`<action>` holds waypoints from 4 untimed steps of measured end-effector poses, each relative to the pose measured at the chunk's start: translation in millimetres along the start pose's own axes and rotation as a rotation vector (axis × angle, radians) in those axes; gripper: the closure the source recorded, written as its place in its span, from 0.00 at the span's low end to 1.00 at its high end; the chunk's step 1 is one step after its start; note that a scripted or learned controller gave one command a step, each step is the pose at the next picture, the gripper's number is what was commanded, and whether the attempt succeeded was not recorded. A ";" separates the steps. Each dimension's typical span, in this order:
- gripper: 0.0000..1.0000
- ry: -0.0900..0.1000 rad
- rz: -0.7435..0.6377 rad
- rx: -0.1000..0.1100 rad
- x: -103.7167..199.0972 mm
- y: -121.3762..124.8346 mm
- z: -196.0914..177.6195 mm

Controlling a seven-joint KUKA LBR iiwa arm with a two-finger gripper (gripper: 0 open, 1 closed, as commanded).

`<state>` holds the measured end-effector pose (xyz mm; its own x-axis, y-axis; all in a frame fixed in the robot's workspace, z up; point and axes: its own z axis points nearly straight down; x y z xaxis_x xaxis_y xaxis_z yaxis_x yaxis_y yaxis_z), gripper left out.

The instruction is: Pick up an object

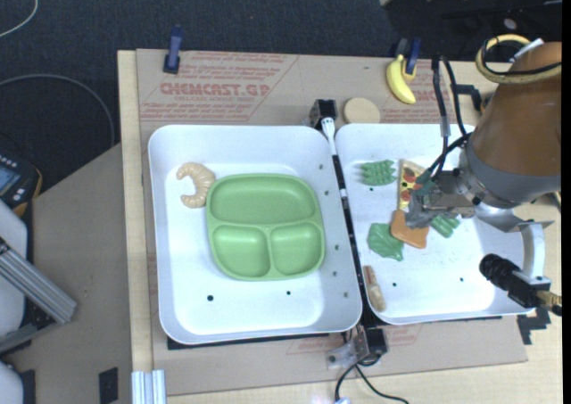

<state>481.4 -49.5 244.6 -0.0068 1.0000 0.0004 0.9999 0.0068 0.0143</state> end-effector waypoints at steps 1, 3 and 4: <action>1.00 -0.001 0.007 0.012 -2.7 -1.3 -2.2; 1.00 -0.001 0.006 0.008 -2.3 0.3 -22.2; 1.00 -0.001 0.006 0.007 -2.1 0.9 -32.0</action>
<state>481.8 -51.5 276.6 -0.0010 1.0000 -0.0011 1.0000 0.0010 0.0077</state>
